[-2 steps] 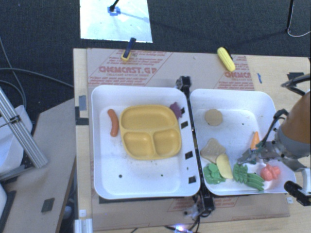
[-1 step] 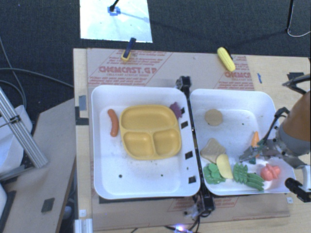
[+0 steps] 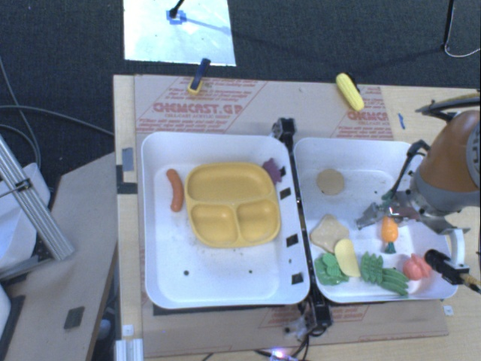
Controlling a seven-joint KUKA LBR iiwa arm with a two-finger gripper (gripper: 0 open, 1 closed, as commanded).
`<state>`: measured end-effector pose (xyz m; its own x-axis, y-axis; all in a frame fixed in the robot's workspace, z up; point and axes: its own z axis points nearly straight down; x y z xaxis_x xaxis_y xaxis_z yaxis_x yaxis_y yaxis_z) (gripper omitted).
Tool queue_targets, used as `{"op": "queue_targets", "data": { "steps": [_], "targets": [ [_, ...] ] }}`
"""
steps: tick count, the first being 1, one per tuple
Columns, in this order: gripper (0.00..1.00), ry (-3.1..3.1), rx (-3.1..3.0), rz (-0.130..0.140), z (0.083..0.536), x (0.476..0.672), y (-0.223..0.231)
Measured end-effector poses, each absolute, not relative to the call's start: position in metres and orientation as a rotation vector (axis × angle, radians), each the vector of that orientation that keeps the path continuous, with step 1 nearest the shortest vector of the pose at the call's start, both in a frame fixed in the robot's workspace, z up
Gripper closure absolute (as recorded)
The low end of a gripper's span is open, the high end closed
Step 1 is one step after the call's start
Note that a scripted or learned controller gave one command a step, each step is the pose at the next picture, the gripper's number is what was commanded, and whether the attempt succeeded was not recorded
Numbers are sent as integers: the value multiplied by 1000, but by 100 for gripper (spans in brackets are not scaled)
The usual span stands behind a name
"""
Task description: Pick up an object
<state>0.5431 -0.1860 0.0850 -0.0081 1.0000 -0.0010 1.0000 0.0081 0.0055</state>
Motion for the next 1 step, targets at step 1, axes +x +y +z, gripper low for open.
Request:
{"op": "queue_targets", "data": {
  "steps": [1],
  "targets": [
    [100,2224,2212,4,96,542,-188]
  ]
}}
